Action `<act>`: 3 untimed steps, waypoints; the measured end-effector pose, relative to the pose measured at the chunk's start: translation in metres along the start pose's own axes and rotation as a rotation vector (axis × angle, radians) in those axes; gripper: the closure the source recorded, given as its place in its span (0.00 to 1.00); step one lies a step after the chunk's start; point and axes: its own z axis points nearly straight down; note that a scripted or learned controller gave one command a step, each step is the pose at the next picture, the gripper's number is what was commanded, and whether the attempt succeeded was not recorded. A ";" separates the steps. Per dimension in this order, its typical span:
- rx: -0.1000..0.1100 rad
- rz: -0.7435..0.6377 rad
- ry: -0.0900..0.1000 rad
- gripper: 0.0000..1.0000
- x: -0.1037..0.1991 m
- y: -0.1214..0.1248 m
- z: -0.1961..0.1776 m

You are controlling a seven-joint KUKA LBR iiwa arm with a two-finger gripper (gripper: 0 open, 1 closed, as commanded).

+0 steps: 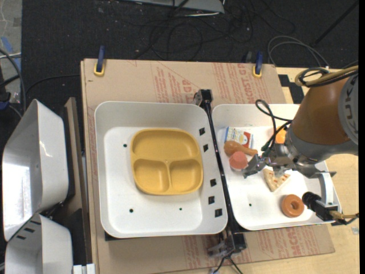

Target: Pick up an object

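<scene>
Take the yellow divided tray in the left bin as the marker: everything that matters sits to its right, across the seam, in the right bin. The gripper has its dark fingers hanging low over that bin, and from here they look parted a little with nothing between them, though the wrist shadows them and I would not swear to how wide. The nearest thing to it is the pink round piece, lying just on the tray side of the fingertips, so close it may be touching them. Right behind that, farther from me, is the tan drumstick-shaped piece, its long axis running across the bin, away from the tray, and beyond it the small white carton. On the side of the gripper away from the tray lies the toast-coloured wedge, partly tucked under the wrist, and nearer to me sits the brown doughnut, well apart from the fingers. My guess is the pink piece is the target, so the move turns on a short shift toward the tray before the fingers close; it's round and could roll off.
</scene>
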 end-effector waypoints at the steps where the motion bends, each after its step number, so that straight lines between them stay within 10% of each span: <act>1: -0.001 0.000 0.000 0.00 0.007 -0.001 0.063; 2: -0.006 0.002 -0.001 1.00 0.006 0.000 0.049; 3: -0.012 -0.005 -0.003 1.00 0.009 0.011 -0.003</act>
